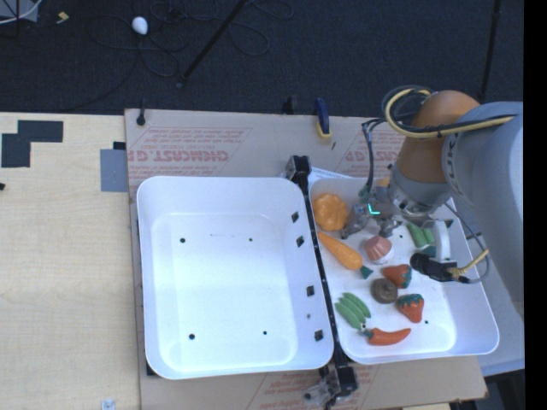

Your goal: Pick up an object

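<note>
Over the right bin point(479, 336), pincer point(373, 214) low among toy food, beside orange fruit point(328, 211) and carrot point(340, 251), finger state cannot be told.

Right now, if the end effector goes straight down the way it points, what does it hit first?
Most likely the small pinkish object just below the end effector, beside the orange carrot. Depth is unclear from this slant.

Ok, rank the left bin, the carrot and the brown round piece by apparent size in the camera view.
1. left bin
2. carrot
3. brown round piece
</note>
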